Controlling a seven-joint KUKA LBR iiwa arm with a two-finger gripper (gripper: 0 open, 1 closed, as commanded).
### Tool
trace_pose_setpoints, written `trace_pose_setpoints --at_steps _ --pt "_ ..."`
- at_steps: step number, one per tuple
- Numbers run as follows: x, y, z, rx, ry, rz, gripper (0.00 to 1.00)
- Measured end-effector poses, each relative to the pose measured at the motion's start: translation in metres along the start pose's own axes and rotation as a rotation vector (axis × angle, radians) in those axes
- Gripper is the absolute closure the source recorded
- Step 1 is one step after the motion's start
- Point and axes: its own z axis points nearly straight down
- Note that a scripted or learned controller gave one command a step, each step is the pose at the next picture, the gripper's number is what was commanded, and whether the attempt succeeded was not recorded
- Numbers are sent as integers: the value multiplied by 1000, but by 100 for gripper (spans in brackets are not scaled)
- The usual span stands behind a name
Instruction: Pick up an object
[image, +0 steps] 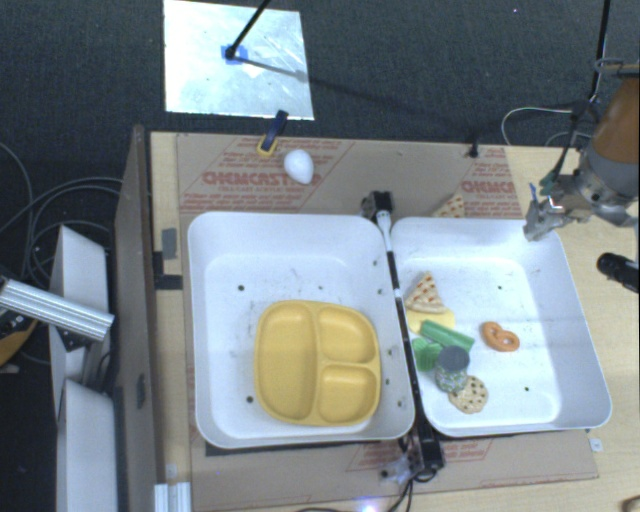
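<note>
The right bin (540, 385) holds several small things near its left side: a pizza slice (424, 293), a green piece (445, 334), a grey round piece (454, 361), a cookie (467, 394) and an orange pretzel (499, 337) further right. My gripper (541, 218) hangs at the far right corner of that bin, above its rim, well away from all of them. Nothing shows between its fingers.
The left bin (230, 250) bears a yellow divided plate (318, 362). A white egg-shaped ball (299, 165) and a yellow-blue item (270, 135) lie on the cardboard behind the bins. Cables run at the left and upper right.
</note>
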Motion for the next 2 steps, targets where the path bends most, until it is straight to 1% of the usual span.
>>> trace_pose_setpoints --at_steps 1,2 --pt "42 -57 111 19 9 3 100" --pt "7 -5 -1 3 1 0 100"
